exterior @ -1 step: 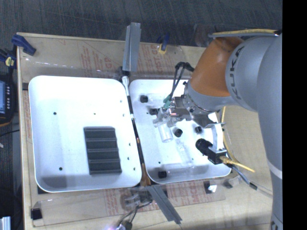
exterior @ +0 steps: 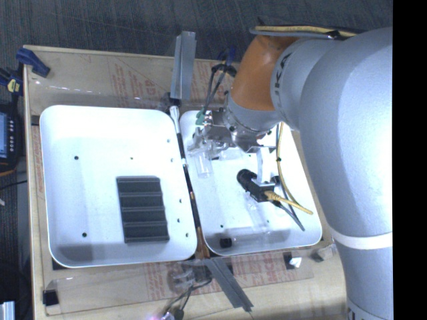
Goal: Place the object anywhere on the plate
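Reaching in from the right side of the camera view, the grey arm (exterior: 333,132) with its orange band (exterior: 257,72) stands over the right bin (exterior: 217,209). The gripper (exterior: 202,160) is low over the far left part of that bin, just beside the wall it shares with the left bin (exterior: 87,132).

Jaw state: cannot be determined. The wrist body covers much of the tool, and what lies below it blends with the bright white floor. The view does not confirm any item as held.

Task object: a small dark object (exterior: 225,243) lies on the floor of the right bin, close to the near wall and toward the near left corner. It is well apart from the gripper and does not touch it. It is not on the plate.

Plate: a dark ribbed plate (exterior: 142,209) lies flat in the left bin, in the near half and slightly right of centre. Four raised bars run across its top face. It is separated from the small dark object by the two adjoining bin walls.

Surroundings: both bins rest on a wooden bench (exterior: 100,72). A grey metal bar (exterior: 182,65) stands at the far side, in line with the seam between the bins. A blue clamp (exterior: 32,62) sits at the far left corner of the bench
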`<state>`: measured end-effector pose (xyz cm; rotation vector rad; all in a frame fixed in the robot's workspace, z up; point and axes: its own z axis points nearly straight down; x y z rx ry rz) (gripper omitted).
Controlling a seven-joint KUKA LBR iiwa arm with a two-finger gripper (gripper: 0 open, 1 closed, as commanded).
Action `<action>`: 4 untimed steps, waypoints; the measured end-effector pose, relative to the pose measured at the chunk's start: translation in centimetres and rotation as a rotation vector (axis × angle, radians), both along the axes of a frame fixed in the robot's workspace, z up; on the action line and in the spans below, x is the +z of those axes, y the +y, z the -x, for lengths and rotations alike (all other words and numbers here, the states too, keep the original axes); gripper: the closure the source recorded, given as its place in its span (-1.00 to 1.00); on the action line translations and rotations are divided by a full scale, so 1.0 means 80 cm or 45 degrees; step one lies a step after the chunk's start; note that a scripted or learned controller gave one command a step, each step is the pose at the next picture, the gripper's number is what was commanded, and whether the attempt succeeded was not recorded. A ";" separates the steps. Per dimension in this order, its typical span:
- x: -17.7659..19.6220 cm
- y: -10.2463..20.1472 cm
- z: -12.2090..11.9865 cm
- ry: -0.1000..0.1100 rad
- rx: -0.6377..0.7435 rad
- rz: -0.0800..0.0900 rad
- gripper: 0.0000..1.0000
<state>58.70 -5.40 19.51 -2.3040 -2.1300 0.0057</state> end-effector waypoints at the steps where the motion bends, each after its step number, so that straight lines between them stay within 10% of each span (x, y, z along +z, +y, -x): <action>1: -0.005 0.190 -0.086 -0.002 0.288 -0.002 1.00; 2: -0.130 0.207 0.001 -0.002 0.157 -0.002 1.00; 3: -0.130 0.285 -0.053 -0.002 -0.201 0.001 1.00; 4: -0.131 0.228 -0.045 0.003 0.108 0.000 1.00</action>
